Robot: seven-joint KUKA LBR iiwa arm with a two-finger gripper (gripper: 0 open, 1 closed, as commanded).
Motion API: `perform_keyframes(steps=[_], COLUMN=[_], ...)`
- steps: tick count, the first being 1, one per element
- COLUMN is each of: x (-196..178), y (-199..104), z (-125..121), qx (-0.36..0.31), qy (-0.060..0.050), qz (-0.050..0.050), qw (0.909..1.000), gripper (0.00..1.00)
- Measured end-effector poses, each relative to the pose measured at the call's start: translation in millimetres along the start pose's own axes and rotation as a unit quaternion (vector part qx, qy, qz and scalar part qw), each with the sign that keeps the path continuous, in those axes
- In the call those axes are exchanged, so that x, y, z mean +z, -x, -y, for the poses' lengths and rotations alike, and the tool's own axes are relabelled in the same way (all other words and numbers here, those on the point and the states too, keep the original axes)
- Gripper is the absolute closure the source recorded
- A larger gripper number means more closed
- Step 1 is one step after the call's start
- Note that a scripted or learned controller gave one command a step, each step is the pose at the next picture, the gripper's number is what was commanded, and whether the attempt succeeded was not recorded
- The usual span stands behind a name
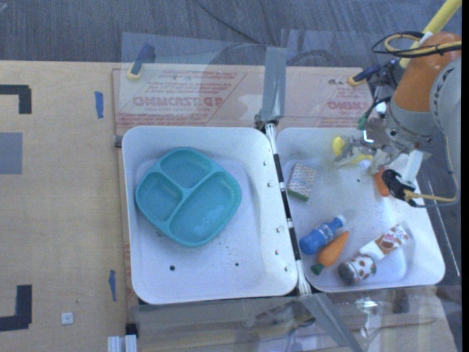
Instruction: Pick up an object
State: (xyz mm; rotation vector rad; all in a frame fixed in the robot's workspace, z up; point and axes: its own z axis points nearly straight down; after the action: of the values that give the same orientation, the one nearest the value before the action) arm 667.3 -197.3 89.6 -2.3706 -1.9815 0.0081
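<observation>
My claw (360, 151) hangs over the back of the right bin (432, 270), close under its far rim, and I cannot tell how it is set. A yellow piece (338, 146) lies just beside it toward the divider, and an orange piece (382, 183) sits near it on the front side. The middle of this bin's floor is bare white. Along the divider lies a speckled packet (301, 180); toward the front are a blue bottle (322, 235), touching a carrot (331, 251), then a can (357, 269) and a white bottle (388, 242) lying on their sides near the front rim. The left bin (146, 284) holds a teal tray (188, 196) with three compartments, with bare floor around it. Wooden counter (58, 218) spreads to the left.
</observation>
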Motion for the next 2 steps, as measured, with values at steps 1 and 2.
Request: perform_keyframes(steps=[1, 2], x=[0.3, 3.1], y=[-1.7, -13.0], z=[1.3, 8.1], qx=[0.009, 0.083], qy=[0.002, 0.004], qz=[0.002, 0.011], qw=[1.0, 0.9965], gripper=[0.0, 0.0])
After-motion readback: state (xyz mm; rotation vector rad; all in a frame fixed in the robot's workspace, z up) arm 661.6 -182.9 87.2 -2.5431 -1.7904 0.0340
